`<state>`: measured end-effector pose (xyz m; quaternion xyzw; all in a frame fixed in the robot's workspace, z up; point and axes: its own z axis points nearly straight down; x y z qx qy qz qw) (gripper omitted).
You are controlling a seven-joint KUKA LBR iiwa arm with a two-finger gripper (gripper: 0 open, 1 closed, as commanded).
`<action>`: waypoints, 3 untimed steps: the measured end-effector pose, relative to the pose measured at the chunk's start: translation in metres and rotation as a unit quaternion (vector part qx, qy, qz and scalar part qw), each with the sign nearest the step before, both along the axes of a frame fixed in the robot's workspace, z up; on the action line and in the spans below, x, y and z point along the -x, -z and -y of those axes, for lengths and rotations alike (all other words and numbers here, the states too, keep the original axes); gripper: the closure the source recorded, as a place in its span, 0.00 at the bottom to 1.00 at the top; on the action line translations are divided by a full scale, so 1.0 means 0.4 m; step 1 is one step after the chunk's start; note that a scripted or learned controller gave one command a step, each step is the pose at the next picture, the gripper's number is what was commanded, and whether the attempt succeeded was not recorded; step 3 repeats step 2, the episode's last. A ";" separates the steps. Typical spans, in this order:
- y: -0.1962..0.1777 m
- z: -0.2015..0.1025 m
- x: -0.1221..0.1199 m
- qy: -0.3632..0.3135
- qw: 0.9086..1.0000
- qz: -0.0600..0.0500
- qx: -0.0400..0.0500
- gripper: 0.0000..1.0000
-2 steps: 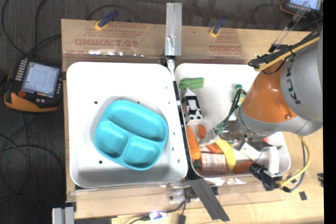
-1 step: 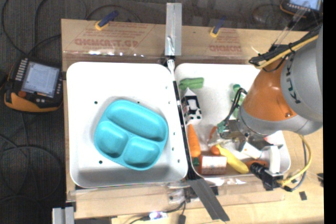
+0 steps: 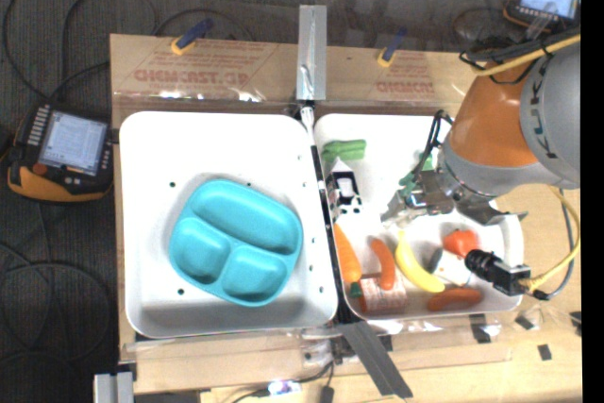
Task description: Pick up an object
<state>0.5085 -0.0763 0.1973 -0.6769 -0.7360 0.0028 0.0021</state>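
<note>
My gripper (image 3: 406, 205) hangs over the middle of the right bin (image 3: 377, 132), reaching in from the right under the orange wrist band. Just below it lie a yellow banana (image 3: 416, 266) and a red sausage-shaped piece (image 3: 383, 261). An orange carrot (image 3: 347, 256) rests along the bin's left wall. A red tomato-like ball (image 3: 461, 243) sits to the gripper's lower right, and a red chili (image 3: 454, 299) lies by the front wall. A green piece (image 3: 345, 148) and a black and white object (image 3: 342, 188) lie to the gripper's left. I see nothing held.
The left bin (image 3: 151, 146) holds a teal divided plate (image 3: 236, 241). A brownish packet (image 3: 382, 299) lies at the right bin's front edge. A metal divider post (image 3: 311, 52) stands between the bins at the back. Cables and handheld pendants lie around the bench.
</note>
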 end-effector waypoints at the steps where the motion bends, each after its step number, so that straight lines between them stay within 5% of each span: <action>1: 0.000 0.000 0.000 0.000 1.000 0.000 0.000 0.00; 3: 0.000 0.000 0.000 0.000 1.000 0.000 0.000 0.00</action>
